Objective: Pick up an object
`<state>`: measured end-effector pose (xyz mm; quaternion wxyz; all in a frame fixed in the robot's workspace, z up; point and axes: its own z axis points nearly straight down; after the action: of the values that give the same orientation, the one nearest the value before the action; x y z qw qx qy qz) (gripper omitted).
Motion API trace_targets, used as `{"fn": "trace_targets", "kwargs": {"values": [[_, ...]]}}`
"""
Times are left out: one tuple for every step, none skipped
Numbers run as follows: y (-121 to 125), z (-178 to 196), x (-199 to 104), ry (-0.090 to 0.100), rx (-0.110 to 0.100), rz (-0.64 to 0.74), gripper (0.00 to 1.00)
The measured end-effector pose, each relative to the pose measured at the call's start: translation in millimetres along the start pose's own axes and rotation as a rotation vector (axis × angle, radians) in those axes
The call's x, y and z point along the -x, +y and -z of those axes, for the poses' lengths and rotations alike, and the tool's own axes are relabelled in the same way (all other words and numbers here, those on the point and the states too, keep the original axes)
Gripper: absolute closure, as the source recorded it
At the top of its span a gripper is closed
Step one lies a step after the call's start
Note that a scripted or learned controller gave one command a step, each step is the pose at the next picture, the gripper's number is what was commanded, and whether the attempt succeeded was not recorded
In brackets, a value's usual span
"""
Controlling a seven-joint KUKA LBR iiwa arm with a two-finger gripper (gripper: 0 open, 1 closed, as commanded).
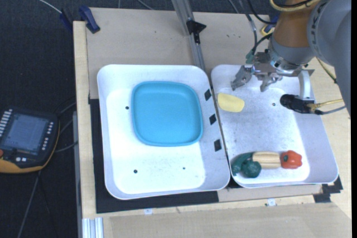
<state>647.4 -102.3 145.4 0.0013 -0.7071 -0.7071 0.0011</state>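
Jaws: spread wide and nothing between them, the two fingers angled apart like an upside-down V.
Camera view, gripper (249,86): hanging over the far end of the right bin (312,142), tips pointing down at the bin's bare white floor.
Arm (312,14): coming in over the far right corner of the right bin, orange band bright above the wrist.
Yellow piece (230,102): a task candidate, on the right bin's floor by its left wall, towards the far end, just beside the gripper's left fingertip (235,85) on the near side; I can't tell whether they touch.
Green piece (246,166): down at the right bin's near edge, left of centre.
Tan piece (266,159): same near edge of the right bin, pressed up against the green one.
Red piece (290,159): closing out that row along the right bin's near edge, at the tan one's right end.
That row and the gripper: well apart, with open bin floor between them.
Left bin (156,167): right alongside the right bin's left wall.
Blue tray (166,113): lying flat in the left bin, so across the wall from the right bin.
Bench (139,36): bare pale board beyond the right bin's far end.
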Motion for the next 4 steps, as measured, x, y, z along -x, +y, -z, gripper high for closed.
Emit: {"fn": "trace_targets", "kwargs": {"values": [[1, 13, 0, 0.000, 0.006, 0.001, 1.00], [9, 73, -5, -0.001, 0.010, 0.001, 1.00], [9, 66, -5, 0.000, 0.004, 0.001, 1.00], [3, 79, -63, 0.001, 0.005, 0.005, 1.00]]}}
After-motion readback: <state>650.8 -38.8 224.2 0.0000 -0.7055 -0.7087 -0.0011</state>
